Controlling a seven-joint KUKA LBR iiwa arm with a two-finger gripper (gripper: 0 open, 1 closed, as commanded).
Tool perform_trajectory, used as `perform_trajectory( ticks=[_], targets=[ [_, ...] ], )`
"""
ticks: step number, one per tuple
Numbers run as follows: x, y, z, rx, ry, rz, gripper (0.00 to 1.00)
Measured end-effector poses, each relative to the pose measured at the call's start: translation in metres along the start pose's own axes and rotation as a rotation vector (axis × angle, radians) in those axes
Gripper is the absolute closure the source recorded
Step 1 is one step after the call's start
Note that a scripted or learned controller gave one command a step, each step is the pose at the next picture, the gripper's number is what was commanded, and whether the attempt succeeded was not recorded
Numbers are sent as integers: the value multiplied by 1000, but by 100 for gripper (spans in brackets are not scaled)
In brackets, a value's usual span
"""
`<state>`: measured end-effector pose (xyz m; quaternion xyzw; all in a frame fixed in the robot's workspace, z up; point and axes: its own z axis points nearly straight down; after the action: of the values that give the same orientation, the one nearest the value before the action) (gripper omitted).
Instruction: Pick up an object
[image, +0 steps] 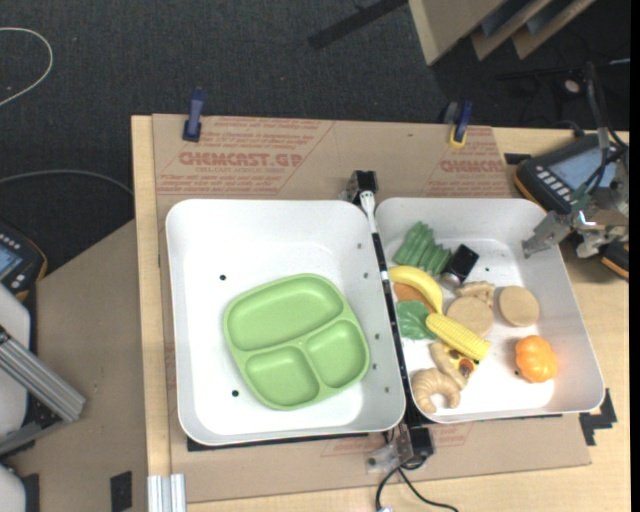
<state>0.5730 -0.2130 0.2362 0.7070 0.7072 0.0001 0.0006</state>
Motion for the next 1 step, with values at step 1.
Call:
perform_trajectory(
  ticks=[1],
  targets=[
    [71, -5, 159, 9, 5, -5, 0]
  ],
)
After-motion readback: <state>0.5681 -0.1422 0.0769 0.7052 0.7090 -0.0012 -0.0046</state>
